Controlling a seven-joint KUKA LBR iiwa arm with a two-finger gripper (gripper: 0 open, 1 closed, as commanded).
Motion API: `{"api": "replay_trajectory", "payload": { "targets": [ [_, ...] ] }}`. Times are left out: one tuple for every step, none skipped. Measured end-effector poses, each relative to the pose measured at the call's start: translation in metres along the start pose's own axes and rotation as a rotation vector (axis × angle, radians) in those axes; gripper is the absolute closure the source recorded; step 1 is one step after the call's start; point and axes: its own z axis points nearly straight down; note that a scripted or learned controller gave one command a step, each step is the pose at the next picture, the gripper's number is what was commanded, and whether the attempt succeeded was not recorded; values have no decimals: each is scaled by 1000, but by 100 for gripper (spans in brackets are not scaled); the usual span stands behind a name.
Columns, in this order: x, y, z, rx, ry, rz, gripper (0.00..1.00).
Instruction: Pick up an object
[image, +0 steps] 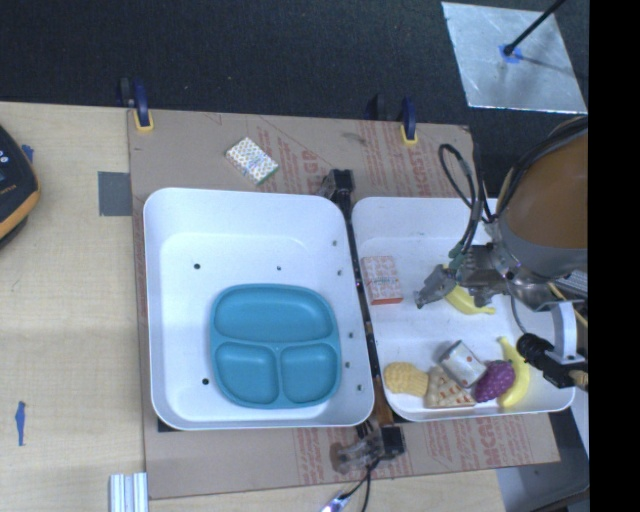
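fingers low in the right bin, cannot tell open or closed. small yellow banana just right of them, pink packet to their left.

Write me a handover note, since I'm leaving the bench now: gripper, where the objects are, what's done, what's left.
Gripper: low in the right bin, beside a small yellow banana-like piece; nothing visibly between its fingers.
Right bin: pink-and-white packet near the left wall; along the front, a round cracker, a waffle piece, a silver can, purple grapes, a yellow banana.
Left bin: blue divided tray.
Done: arm is down among the objects.
Left: grasp and lift an object.
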Motion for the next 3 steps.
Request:
{"api": "replay_trajectory", "payload": {
  "targets": [
    [-58, 61, 9, -2, -1, 2, 0],
    [-84, 78, 109, 0, -1, 1, 0],
    [-85, 79, 98, 0, -3, -1, 100]
  ]
}}
